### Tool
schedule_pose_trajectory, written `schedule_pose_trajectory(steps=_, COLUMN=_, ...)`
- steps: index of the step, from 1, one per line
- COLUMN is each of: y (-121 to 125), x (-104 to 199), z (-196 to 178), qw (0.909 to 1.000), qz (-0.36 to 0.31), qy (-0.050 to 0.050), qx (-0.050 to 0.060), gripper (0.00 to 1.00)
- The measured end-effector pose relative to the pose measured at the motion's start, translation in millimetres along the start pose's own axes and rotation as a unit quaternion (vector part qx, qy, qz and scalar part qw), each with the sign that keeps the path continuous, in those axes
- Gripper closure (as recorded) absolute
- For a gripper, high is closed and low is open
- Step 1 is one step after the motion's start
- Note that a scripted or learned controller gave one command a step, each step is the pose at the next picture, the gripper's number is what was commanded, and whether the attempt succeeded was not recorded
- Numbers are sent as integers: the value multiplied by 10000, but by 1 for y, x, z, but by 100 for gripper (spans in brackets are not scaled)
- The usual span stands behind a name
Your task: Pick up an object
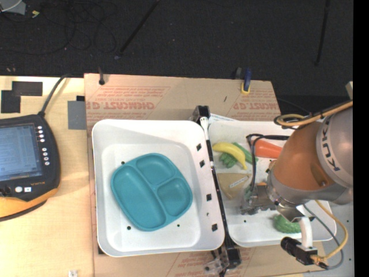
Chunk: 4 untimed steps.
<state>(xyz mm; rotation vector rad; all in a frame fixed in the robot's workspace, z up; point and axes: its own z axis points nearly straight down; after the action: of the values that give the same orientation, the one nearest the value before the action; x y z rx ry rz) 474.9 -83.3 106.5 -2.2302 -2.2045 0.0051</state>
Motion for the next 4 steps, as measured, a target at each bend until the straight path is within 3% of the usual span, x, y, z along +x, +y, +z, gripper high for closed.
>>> schedule_pose_trajectory(steps=1, y=0, x=0, z=0, qw=10000, qz=7, qy=0, qx=1, gripper=0)
schedule_pose_trajectory(steps=2, y=56, x=-6, z=20, qw=10000, qz=-62, qy=-9, qx=-28, gripper=0)
schedule_pose_trajectory(steps=3, y=54, x=-7, z=9, qw=10000, qz=-41, qy=-2, qx=-4, gripper=100)
schedule_pose_trajectory(steps=4, y=74, x=75, z=-87, qw=9999, qz=-101, qy=10, qx=-68, gripper=100)
